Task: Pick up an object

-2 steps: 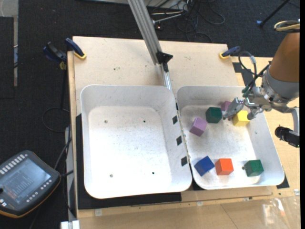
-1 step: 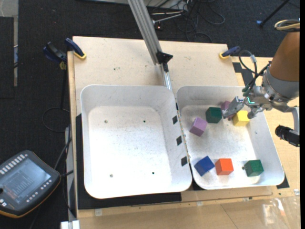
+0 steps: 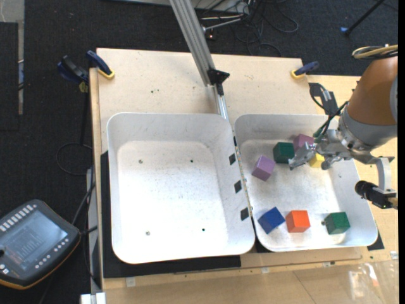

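The right bin (image 3: 354, 189) holds several blocks. A light purple cube (image 3: 264, 168) lies near its left wall, with a dark green block (image 3: 283, 151) behind it. A purple block (image 3: 304, 142) and a yellow piece (image 3: 314, 159) sit right by my gripper (image 3: 302, 156), which hangs low over the bin's back middle, reaching in from the right. Along the front stand a blue cube (image 3: 271, 220), an orange cube (image 3: 298, 221) and a green cube (image 3: 337, 222). I see nothing clearly between the fingers.
The left bin (image 3: 126, 132) sits beside the right one, joined along a central ridge. A metal pole (image 3: 193, 30) slants over the bench's back. Clamps (image 3: 100, 64) grip the back corners. A teach pendant (image 3: 31, 242) lies on the floor at the left.
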Tool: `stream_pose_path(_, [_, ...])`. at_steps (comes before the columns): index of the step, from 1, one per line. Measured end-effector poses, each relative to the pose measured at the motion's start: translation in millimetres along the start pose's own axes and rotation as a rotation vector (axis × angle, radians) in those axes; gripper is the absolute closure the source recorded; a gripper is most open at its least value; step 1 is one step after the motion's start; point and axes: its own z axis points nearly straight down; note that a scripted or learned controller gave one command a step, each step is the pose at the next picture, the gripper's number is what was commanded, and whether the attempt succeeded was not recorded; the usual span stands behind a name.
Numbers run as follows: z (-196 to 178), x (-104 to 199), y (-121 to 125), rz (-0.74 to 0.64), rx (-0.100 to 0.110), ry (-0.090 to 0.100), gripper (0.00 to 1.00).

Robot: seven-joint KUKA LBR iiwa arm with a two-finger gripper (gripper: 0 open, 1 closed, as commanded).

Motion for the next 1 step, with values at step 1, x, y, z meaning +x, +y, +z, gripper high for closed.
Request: stream_pose_path(1, [53.9,-6.6,6.7,0.000,0.000,0.000,0.00])
